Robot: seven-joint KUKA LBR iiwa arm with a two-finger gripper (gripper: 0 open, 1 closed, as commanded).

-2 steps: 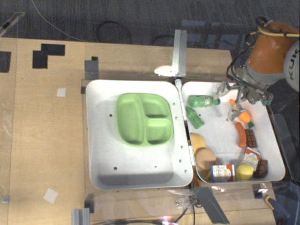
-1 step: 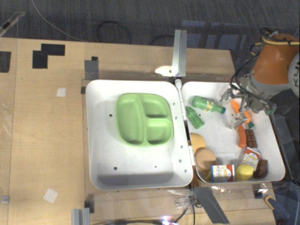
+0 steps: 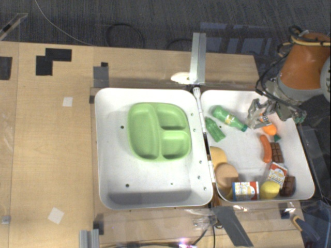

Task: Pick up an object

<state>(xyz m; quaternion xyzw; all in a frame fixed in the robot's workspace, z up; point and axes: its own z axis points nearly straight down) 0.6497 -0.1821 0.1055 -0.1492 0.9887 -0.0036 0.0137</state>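
1. Tool [image 3: 257, 113] hovers low in the right bin [image 3: 305, 154], beside the green bottle [image 3: 228, 118]; grip state isn't clear.
2. Bottle lies flat, probably the target, nothing lifted yet.

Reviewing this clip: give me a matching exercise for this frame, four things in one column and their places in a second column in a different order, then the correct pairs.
Things:
1. green divided plate
2. green bottle
3. yellow lemon
4. gripper

Places:
A. near edge of the right bin, beside a small carton
B. far part of the right bin, near the divider between the bins
C. middle of the left bin
D. over the far right part of the right bin, just right of the bottle's cap end

Pairs: 1-C, 2-B, 3-A, 4-D
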